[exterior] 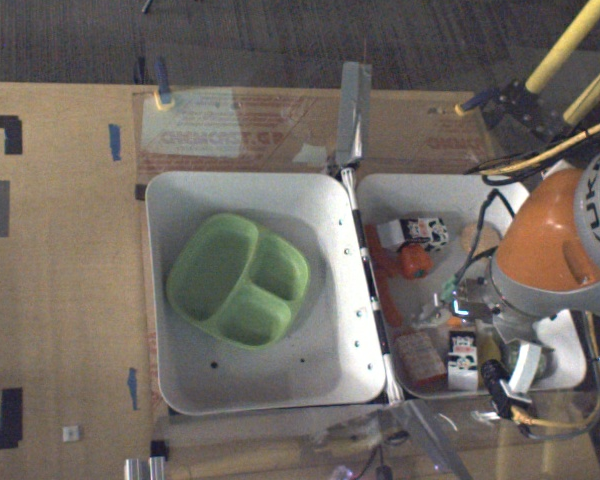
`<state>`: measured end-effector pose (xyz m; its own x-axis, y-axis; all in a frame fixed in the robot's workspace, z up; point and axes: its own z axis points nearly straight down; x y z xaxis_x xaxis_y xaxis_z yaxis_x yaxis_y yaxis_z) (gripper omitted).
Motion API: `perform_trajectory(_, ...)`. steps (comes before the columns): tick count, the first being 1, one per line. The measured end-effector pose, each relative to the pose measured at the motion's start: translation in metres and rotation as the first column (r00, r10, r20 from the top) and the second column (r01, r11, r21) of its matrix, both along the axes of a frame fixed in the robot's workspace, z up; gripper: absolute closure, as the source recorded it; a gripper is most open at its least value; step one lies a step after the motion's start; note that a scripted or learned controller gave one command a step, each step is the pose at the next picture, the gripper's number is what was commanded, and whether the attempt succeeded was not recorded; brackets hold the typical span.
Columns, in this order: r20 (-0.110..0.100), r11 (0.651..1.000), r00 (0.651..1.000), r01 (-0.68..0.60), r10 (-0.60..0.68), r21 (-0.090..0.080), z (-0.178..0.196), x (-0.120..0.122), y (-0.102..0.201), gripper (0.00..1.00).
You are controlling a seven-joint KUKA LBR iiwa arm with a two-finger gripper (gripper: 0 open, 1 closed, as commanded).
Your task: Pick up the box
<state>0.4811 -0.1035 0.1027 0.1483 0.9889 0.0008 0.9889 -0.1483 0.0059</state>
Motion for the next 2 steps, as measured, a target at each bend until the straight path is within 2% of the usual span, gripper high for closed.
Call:
perform_trajectory(1,-0.006,0.983,0.983,0.184,-0.184,-0.001,-0.003,0.109,0.004,0.0)
perform_trajectory(2,-0.058,0.951,0.949,0.311,-0.31,-0.004,-0.018,0.16,0.003,0.0)
